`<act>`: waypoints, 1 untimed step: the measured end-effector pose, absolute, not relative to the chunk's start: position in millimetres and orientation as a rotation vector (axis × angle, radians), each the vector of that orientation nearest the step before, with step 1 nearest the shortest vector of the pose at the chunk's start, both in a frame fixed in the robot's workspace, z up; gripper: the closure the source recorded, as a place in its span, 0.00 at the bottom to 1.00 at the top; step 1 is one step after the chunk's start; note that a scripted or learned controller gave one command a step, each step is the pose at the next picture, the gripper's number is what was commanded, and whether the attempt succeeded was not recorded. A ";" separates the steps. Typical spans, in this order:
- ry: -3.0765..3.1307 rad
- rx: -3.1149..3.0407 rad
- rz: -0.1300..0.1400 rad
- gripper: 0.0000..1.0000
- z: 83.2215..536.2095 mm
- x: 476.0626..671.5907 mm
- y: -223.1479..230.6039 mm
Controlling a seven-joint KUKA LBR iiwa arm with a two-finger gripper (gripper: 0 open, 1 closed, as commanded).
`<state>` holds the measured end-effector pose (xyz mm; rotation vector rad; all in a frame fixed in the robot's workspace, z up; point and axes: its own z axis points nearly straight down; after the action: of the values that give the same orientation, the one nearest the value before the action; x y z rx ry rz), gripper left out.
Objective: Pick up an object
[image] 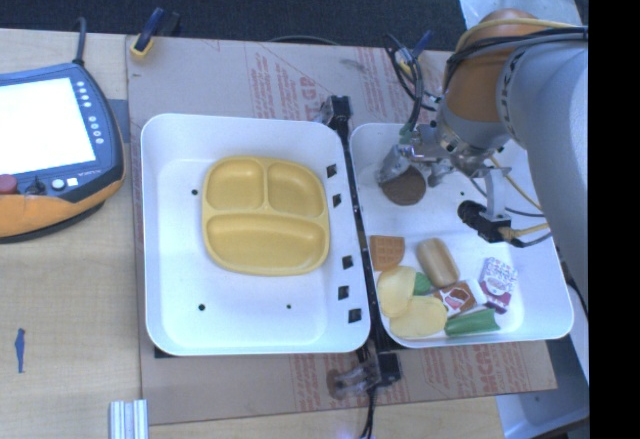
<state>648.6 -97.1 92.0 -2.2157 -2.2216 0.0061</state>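
The hand (405,170) hovers over the right bin (540,327) (grip state hidden) above a brown object (405,190).

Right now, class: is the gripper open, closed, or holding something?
Gripper: cannot be told; it sits low over the right bin, at a brown round object.

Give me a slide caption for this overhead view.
Robot arm reaching over right bin of toy food; yellow tray in left.
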 end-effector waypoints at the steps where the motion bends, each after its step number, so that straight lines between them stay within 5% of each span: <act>1: -2.228 -2.215 0.002 0.00 92.4 656.7 -101.4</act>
<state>656.7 -101.4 92.4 -2.2152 -2.2276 0.0018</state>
